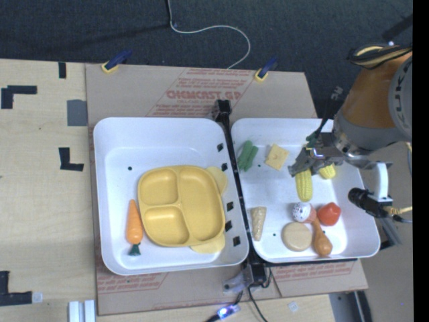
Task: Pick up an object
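In right bin (268, 247): gripper (310, 163) above one corn cob (304, 185), jaw state unclear; seven other items.

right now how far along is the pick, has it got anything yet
Done: the gripper has reached into the right bin, at the top end of the corn cob. In hand: lining up on the cob, which lies on the bin floor, apparently not lifted. Left: a confirmed grasp and the lift.

Dark carpet (80, 19) w/ white cable (221, 29); cardboard sheet (194, 92) on wooden bench (40, 200).
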{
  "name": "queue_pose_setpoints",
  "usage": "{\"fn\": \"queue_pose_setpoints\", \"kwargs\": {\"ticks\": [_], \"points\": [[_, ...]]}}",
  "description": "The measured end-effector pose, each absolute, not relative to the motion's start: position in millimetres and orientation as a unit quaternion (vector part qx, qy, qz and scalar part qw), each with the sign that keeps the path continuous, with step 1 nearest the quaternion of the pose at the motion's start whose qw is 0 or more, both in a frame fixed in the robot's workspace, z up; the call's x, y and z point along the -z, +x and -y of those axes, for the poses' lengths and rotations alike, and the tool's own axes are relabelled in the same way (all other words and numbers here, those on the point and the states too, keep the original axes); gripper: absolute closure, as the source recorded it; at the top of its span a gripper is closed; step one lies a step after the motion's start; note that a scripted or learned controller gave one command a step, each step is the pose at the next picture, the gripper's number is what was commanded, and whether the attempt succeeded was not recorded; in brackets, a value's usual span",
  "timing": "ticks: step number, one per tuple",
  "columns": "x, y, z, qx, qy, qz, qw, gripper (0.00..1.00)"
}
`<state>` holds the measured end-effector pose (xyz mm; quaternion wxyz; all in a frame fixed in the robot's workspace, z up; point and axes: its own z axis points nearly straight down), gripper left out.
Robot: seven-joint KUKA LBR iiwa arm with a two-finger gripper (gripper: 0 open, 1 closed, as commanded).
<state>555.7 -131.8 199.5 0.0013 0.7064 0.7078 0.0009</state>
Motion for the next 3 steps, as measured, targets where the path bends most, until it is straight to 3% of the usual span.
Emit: {"fn": "queue_pose_setpoints", "kwargs": {"ticks": [1,3], "points": [[-224.9,556.1,131.1,-0.0001,0.706,-0.708,0.0,1.0],[-219.9,571.7,52.0,0.001,0.706,-0.709,-0.001,1.0]]}}
